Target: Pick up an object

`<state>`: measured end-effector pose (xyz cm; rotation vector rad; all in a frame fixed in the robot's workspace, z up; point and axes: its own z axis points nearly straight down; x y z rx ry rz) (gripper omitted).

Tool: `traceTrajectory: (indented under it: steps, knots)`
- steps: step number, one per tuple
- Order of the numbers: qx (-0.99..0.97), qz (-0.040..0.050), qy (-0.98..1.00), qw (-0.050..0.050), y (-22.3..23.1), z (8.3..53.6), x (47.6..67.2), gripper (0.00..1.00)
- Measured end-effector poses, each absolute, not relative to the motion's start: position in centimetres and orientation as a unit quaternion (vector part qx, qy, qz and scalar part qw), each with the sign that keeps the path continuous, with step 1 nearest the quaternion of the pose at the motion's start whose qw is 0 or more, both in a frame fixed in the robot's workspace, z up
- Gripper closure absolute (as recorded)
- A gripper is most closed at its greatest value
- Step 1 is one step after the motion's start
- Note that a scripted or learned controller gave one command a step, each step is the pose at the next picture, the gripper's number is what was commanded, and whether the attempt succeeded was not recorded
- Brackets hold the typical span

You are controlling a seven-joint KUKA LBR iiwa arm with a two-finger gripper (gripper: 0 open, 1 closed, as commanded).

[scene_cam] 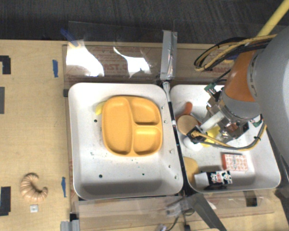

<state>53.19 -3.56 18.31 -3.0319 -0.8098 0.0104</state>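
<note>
My gripper (229, 128) hangs low in the middle of the right bin (265, 177), below the arm's orange band. Nothing can be made out in its grasp. Just left of it lies a tan wooden disc (184, 124), with a small orange-red piece (188, 107) behind that. A red patterned box (236, 162) lies flat in front of the gripper. Close to the bin's front wall a black-and-white bottle (215, 178) lies on its side. Beside the bottle, at the front left corner, sits another tan round piece (190, 166).
The left bin (82, 167) bears a yellow-orange divided plate (131, 125). A tan croissant-shaped toy (33, 186) lies on the wooden bench outside the bins, far left. A thin wall divides the two bins.
</note>
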Motion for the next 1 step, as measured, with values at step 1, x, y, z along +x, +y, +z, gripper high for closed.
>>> traceTrajectory:
  steps: [1]
  knots:
    - [-0.995, 0.0012, -0.103, 0.000, 2.43, 18.27, 57.70, 1.00]
